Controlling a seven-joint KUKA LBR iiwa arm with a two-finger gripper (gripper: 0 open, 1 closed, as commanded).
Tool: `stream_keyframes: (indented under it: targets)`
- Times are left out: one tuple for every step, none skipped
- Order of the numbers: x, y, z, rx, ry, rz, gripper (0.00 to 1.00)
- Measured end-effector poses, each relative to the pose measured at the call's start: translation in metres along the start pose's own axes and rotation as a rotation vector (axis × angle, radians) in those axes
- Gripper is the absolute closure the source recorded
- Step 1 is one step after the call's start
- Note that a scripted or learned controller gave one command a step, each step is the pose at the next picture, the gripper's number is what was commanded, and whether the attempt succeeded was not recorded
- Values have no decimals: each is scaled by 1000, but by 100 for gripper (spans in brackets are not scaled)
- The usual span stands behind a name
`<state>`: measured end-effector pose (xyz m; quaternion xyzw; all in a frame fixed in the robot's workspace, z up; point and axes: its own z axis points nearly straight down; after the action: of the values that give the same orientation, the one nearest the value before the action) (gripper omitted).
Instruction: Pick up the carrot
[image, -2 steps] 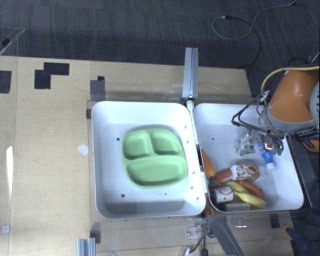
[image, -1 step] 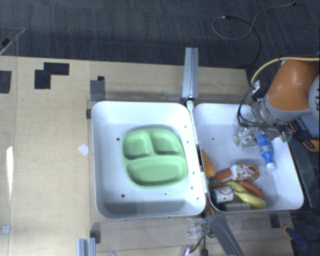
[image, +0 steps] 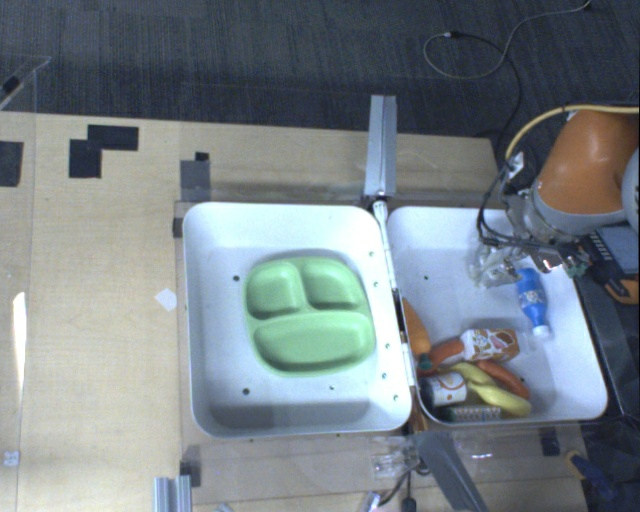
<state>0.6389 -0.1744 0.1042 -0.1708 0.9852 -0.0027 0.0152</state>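
Carrot (image: 412, 326), tapered orange, lies against bin wall; gripper (image: 497, 262) translucent, grip unclear.

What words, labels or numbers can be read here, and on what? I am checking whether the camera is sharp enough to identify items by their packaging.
No text can be read.
Orange bottle: white label with a dark mark, too blurred to read.
Blue bottle: no legible print.
Dark can: label with a red patch, too small to read.
Black squares on the bench: shapes, not characters.
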Motion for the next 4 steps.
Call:
stream_keyframes:
  targets:
    - [-52, 47, 16, -9, 11, -423, 100]
    - [-36, 3, 15, -7, 11, -347, 100]
    - [-41, 3, 0, -1, -3, -343, 100]
    - [-57, 61, 16, -12, 11, -739, 100]
